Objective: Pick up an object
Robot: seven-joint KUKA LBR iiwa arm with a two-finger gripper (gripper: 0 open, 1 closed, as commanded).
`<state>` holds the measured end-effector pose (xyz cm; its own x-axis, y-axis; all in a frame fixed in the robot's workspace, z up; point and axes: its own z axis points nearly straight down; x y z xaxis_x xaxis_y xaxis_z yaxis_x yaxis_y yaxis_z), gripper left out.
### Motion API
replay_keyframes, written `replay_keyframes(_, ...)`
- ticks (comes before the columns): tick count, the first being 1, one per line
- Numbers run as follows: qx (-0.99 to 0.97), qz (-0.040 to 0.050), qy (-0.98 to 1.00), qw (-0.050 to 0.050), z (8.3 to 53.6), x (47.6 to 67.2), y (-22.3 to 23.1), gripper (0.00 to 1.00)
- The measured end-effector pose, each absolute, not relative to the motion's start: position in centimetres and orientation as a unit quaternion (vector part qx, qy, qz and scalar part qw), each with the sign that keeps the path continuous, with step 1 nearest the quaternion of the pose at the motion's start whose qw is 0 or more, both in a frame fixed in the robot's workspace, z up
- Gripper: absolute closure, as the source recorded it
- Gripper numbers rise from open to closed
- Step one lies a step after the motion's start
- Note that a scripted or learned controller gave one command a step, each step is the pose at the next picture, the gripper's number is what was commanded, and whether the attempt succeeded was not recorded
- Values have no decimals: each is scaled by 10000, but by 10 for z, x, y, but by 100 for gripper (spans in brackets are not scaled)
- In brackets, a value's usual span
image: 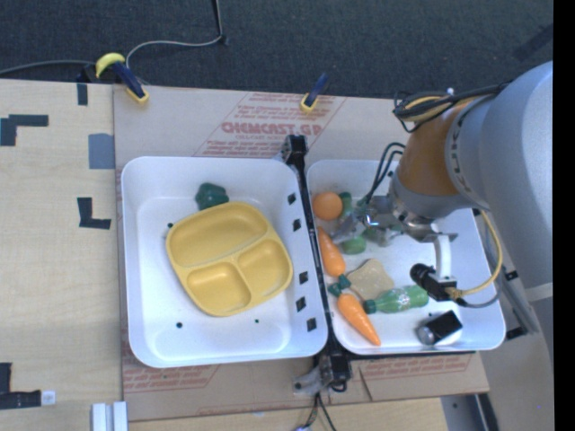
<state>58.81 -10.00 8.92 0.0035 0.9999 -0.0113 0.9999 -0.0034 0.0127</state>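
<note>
Cardboard-topped bench, two white bins. Claw (359,227) low in right bin (485,330) near orange ball (328,206); grip state unclear, possibly on green item.

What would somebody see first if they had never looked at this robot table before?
Probably the big yellow plate with three sections, lying in the left bin with a small dark green thing just behind it. Next, the grey arm with its orange band reaching down into the right bin, where an orange ball, two toy carrots and a green bottle lie crowded together.
</note>
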Motion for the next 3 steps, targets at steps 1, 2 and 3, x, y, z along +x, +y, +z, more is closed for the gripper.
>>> replay_keyframes(1,7067,-3,7075,0,105,632,-97,0)
replay_keyframes(2,7071,4,7071,25,86,591,-102,0)
replay_keyframes(3,7042,-126,7098,-128,83,658,-97,0)
